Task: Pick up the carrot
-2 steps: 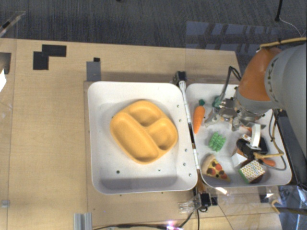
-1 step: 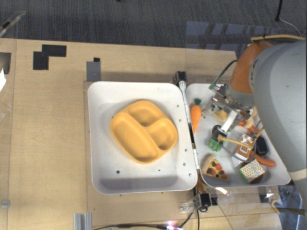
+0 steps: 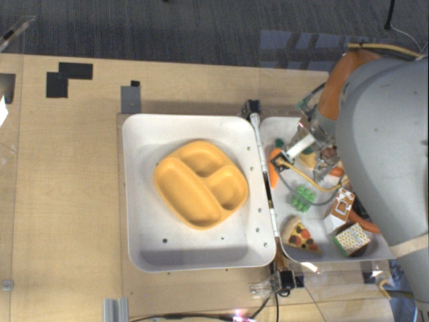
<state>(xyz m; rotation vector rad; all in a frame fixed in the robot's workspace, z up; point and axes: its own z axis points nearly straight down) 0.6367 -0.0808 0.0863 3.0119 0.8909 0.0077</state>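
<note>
Carrot: small orange toy carrot [image 3: 274, 158], lying in the shallow white right-hand bin [image 3: 320, 215], close against its left wall in the farther half; part of it is hidden under the robot's hardware.
Gripper: two-finger metal gripper [image 3: 326, 161], low over the same bin, just right of the carrot and apart from it; nothing is seen in its grasp.
Grip state: open or closed is not to be made out from this angle.
Arm: grey arm with orange band [image 3: 382, 146], covering the bin's right side.
Near neighbours: green studded plastic block [image 3: 303, 198], nearer the camera than the carrot; white-and-orange small carton [image 3: 342, 205] to its right.
Front of bin: toy pizza slice [image 3: 301, 235]; patterned small box [image 3: 351, 239].
Left bin: shallow white bin [image 3: 144, 180], holding a yellow-orange three-compartment plastic plate [image 3: 201, 183].
Table: pale wooden table [image 3: 67, 180], bearing both bins side by side.
</note>
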